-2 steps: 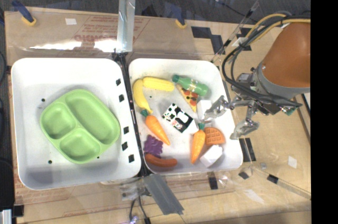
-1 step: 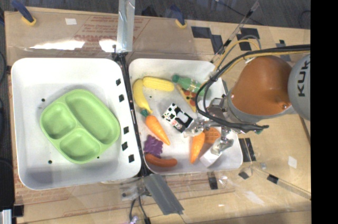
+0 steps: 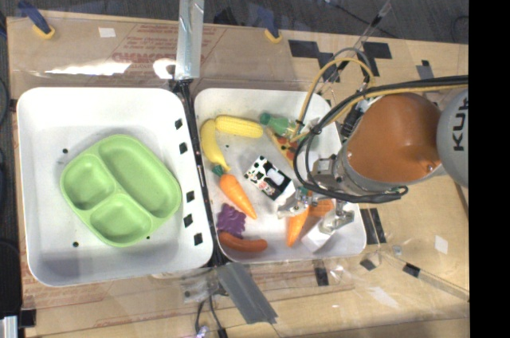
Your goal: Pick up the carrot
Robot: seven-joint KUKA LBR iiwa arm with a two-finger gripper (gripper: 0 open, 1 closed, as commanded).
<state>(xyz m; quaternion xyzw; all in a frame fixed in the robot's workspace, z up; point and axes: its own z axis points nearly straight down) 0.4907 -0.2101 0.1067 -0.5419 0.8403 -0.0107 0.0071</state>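
Note:
Two carrots lie in the right bin (image 3: 209,107). One carrot (image 3: 237,194) rests left of centre, pointing down-right, between the banana and the purple grapes. A second, shorter carrot (image 3: 297,225) lies near the front right, tip toward the front wall. My gripper (image 3: 315,214) hangs low over this second carrot, open, with one finger (image 3: 293,208) on its left and the other finger (image 3: 338,222) on its right. The carrot's thick end is partly hidden under the wrist. The grey arm with its orange band (image 3: 394,139) covers the bin's right side.
The right bin also holds a banana (image 3: 210,146), corn (image 3: 238,126), a green vegetable (image 3: 277,123), a black-and-white toy (image 3: 267,176), purple grapes (image 3: 230,218) and a sausage (image 3: 243,245). A green divided plate (image 3: 119,189) sits in the left bin (image 3: 36,113).

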